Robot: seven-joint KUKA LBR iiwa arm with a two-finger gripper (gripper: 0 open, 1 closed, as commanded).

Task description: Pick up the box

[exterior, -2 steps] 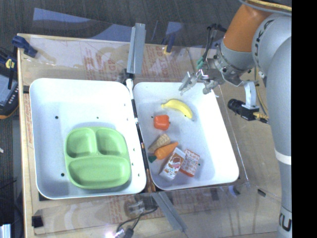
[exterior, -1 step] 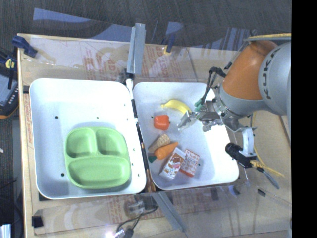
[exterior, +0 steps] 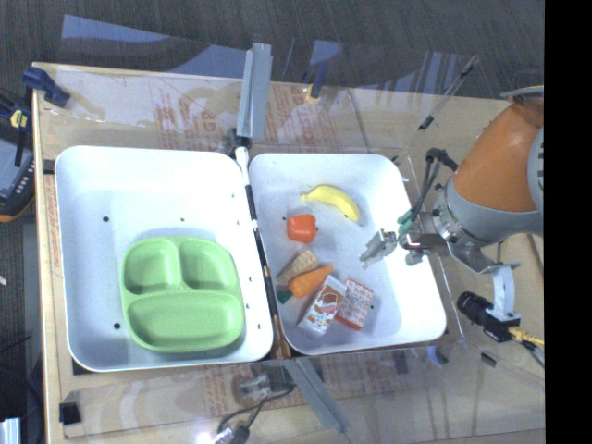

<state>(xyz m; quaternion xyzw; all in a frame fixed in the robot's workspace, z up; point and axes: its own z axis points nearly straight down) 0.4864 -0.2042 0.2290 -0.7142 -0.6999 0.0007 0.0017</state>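
Note:
Two small boxes lie side by side near the front of the right bin [exterior: 421, 317]. One is a white box with a red picture [exterior: 321, 307]; the other is a red-orange box [exterior: 356, 304] touching its right side. My gripper [exterior: 377, 248] hovers up and to the right of them, over bare bin floor, reaching in from the right. It is open with nothing between its fingers and is apart from both boxes.
A banana [exterior: 333, 201], a red pepper [exterior: 302, 228], a carrot [exterior: 309, 282] and a beige bread-like piece [exterior: 296, 265] share the right bin. The carrot touches the white box's upper left. A green divided plate [exterior: 183, 296] sits in the left bin [exterior: 83, 202].

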